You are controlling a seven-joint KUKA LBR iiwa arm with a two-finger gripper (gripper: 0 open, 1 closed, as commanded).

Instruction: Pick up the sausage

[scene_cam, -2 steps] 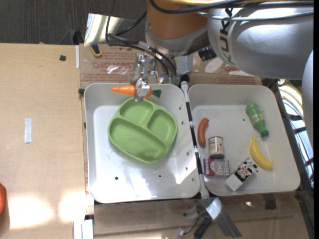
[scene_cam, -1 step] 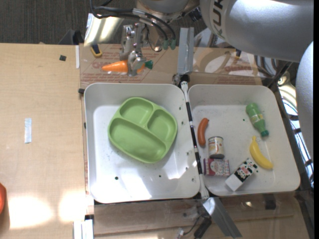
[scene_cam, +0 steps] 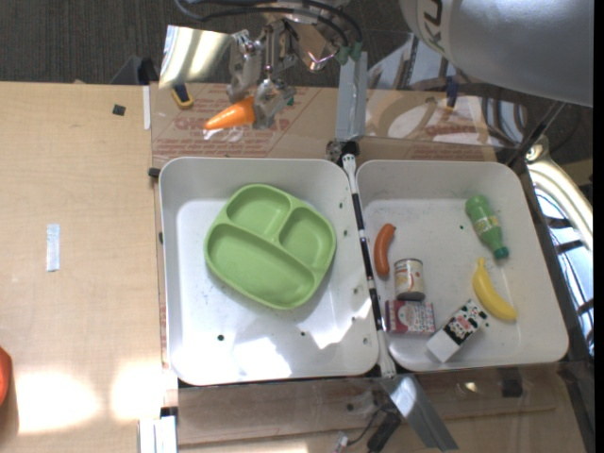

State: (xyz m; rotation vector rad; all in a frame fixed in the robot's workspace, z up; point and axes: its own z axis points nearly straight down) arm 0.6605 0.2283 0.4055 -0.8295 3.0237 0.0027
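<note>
1. Tool hangs above the cardboard beyond the bins, with a carrot between its fingers (so it is not free for the job).
2. We judge the pick has not begun; next we must travel to the right bin and descend.
3. Our sausage lies by that bin's left wall, just above a small can; its long axis runs roughly near-to-far, slightly curved.

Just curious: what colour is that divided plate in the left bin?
Light green; the divided plate shows best in the camera view.
</note>
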